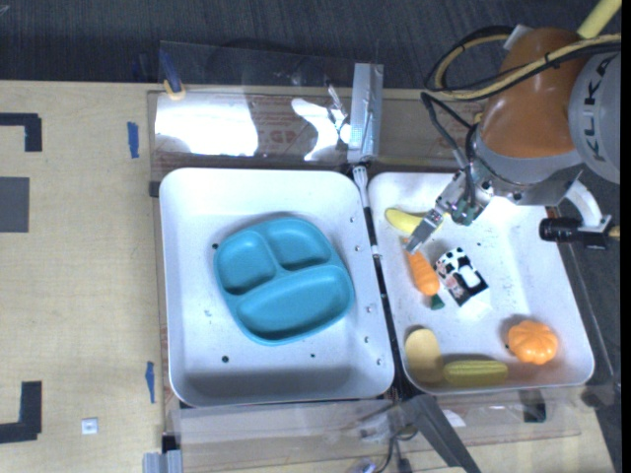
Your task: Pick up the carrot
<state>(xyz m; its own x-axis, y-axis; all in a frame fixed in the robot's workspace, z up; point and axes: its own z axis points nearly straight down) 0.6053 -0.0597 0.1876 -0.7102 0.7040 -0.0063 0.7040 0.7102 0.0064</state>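
The task looks barely begun: the carrot lies in its bin, not lifted, and the grasp and the raising are both left to do, as far as this view allows a judgement.

The left shallow white plastic bin [187,215] carries a sky-blue divided plastic plate [284,279] near its middle. The right shallow white plastic bin [552,294] holds the small things. The grey arm with its orange band [532,116] reaches in over that bin's far right corner, and part of the maker's name, "KU", reads in dark letters on its grey casing at the right.

The gripper [422,235] hangs tilted over the bin's far left part, its tip just above the carrot's upper end and beside a yellow banana-shaped toy [402,221]; whether its two fingers are parted or closed I cannot tell, and nothing is seen between them.

The small orange plastic carrot [424,274] lies near the bin's left wall, about midway along it, just beside a black-and-white patterned toy [456,272]. An orange pumpkin-shaped toy [532,342] sits toward the near right corner; a yellow-green cob-like toy [475,370] and a pale yellow rounded piece [421,345] lie along the near edge.
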